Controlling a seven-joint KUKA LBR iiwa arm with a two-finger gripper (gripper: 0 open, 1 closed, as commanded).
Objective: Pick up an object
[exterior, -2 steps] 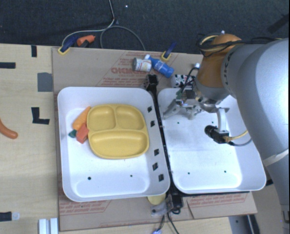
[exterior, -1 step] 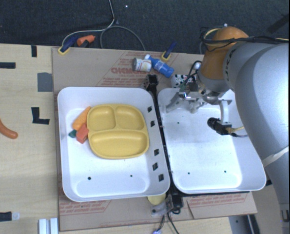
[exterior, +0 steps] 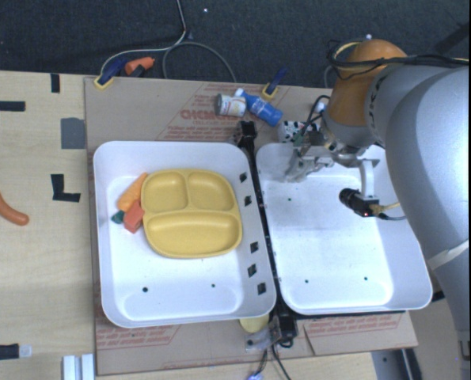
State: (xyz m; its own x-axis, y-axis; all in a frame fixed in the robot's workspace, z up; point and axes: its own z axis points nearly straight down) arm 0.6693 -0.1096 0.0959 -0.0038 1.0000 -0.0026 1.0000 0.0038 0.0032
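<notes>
A yellow divided plate lies in the left white bin. An orange carrot-shaped toy and a small red and green piece rest against the plate's left edge. My gripper hangs over the far left corner of the right white bin, below the orange band of the arm. I see nothing between its fingers.
A blue and white bottle lies on the cardboard behind the bins. An orange sausage toy sits on the bench at far left. Clamps and a cable run along the back edge. The grey arm covers the right side.
</notes>
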